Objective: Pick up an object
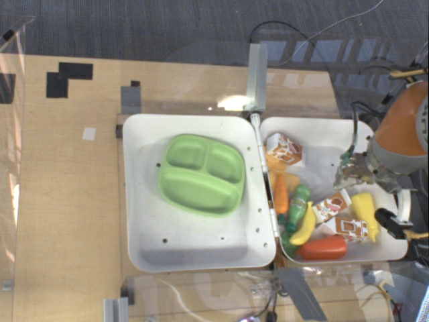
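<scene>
You are still at the approach: the two-finger gripper, whose grasp I cannot tell, hovers at twelve o'clock of the small red-and-white carton, so lower onto it.

The arm runs off the picture's right edge, and its wrist hides part of the right bin. Beneath the banana and carrot, a green object is too covered to identify.

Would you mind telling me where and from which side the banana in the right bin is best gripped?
Probably the banana at its mid-curve, from above, fingers across its narrow width. Its lower end leans on the red pepper, and green items crowd its left, so the upper half looks freer.
</scene>
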Robot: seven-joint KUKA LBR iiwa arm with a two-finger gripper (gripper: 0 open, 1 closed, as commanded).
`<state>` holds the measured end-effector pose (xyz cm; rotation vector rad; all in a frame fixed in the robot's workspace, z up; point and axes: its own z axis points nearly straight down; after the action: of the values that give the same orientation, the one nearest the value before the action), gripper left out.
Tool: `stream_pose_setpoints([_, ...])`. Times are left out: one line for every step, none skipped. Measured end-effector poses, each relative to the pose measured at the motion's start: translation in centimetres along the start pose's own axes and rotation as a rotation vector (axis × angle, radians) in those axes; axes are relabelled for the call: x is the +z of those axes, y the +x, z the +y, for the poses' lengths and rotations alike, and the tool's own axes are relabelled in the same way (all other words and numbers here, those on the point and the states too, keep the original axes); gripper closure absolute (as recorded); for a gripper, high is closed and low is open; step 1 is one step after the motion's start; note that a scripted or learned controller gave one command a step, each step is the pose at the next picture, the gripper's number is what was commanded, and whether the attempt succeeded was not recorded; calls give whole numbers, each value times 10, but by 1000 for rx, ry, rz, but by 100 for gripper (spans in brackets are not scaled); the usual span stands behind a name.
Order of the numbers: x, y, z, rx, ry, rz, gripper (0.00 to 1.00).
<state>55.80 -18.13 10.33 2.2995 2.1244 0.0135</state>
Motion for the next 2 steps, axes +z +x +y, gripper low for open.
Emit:
stream_pose_setpoints([0, 0, 0, 0, 0, 0, 0])
stream_pose_setpoints([11, 10, -57, -300, -5, -2, 0])
